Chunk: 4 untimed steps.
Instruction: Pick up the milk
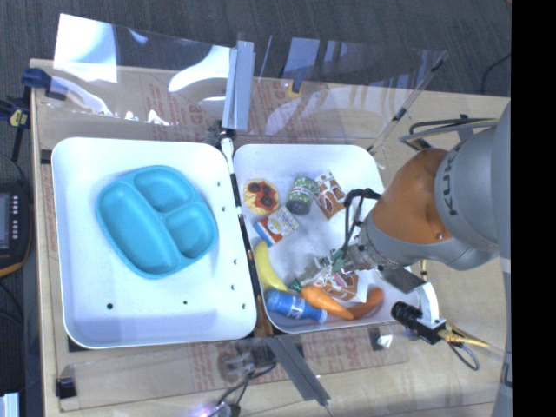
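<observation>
The right white bin [365, 159] holds the food items. A blue bottle-shaped item [291, 306] lies on its side at the bin's front edge, and a small red and white carton [278, 226] lies near the left wall. I cannot tell which of them is the milk. My gripper [337, 263] reaches in from the right and is low over the clutter in the bin's front half. It sits just above a brown and white packet [343, 283], up and to the right of the blue bottle. The grey and orange wrist [408, 215] hides the bin's right side.
Also in the right bin are a yellow banana [266, 268], an orange carrot [328, 301], a sausage [373, 298], a green can [301, 195], a brown packet [330, 195] and a round red-yellow item [261, 195]. The left bin [78, 302] holds a blue divided plate [156, 220].
</observation>
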Each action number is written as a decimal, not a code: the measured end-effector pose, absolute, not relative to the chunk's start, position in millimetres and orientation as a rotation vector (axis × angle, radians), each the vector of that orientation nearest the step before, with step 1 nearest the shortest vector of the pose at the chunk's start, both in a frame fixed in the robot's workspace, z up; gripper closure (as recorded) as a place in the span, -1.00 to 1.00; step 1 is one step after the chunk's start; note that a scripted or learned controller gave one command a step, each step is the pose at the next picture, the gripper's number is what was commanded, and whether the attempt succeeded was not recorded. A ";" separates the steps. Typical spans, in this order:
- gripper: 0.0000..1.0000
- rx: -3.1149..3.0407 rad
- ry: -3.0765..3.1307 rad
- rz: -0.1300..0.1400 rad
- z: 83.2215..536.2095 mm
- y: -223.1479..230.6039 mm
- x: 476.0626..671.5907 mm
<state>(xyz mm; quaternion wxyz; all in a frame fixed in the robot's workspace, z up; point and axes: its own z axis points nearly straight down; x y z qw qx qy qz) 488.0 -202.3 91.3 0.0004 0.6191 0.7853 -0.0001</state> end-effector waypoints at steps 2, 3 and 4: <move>1.00 1.852 2.538 0.001 188.9 -148.9 506.5; 1.00 1.610 2.698 -0.001 259.3 -195.5 553.0; 1.00 1.517 2.752 0.000 230.4 -149.8 591.3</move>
